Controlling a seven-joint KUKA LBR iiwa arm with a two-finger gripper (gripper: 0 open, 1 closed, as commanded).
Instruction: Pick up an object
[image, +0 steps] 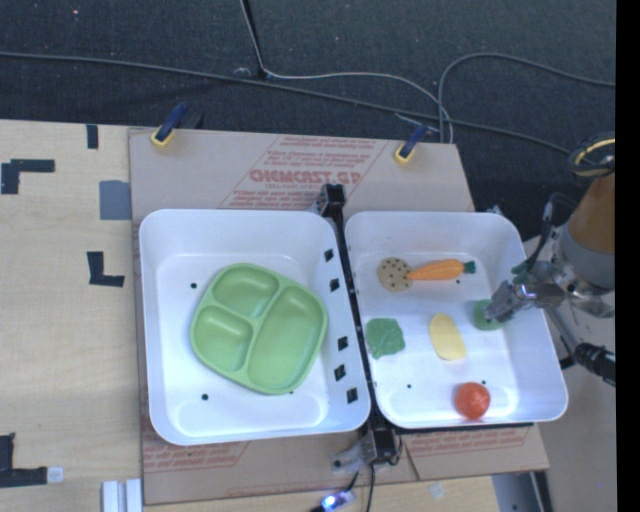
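Green against the right bin's (520, 240) right wall, a small object (486, 318) sits touching my end effector (503, 305), though I cannot tell whether I grip it or merely reach.

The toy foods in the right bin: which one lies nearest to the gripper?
The yellow piece lies nearest the gripper, just to its left. The carrot, cookie, green leaf and red tomato lie farther away.
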